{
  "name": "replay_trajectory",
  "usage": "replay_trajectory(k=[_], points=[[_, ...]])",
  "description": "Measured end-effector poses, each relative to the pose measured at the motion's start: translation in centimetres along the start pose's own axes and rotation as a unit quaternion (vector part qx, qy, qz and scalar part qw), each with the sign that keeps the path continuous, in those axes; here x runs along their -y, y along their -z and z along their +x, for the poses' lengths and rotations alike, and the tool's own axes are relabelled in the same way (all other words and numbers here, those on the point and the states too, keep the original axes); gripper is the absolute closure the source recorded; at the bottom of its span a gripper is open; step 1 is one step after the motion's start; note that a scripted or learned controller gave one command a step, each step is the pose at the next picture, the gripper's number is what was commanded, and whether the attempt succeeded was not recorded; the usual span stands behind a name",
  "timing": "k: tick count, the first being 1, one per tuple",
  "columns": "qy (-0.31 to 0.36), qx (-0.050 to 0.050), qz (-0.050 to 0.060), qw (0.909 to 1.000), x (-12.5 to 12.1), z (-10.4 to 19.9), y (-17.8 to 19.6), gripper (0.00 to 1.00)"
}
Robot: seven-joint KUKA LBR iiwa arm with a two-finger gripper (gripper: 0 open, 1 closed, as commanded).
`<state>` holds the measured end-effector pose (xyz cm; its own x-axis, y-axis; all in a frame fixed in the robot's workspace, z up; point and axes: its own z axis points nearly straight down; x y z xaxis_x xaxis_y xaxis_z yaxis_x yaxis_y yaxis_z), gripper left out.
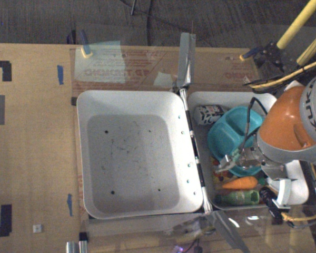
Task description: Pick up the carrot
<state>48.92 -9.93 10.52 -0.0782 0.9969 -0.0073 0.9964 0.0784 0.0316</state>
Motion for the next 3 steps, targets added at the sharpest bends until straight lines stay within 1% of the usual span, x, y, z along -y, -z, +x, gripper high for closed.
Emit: replay_trajectory(k=[1, 2, 3], points=[[0.002, -0.001, -0.001, 1.0, -0.2, 0.2, 1.0, 1.0], [0.001, 0.0, -0.001, 1.0, -0.1, 0.1, 0.9, 0.0], [-0.017, -0.003, 0.015, 0.9997, 0.9, -0.8, 1.2, 0.0]])
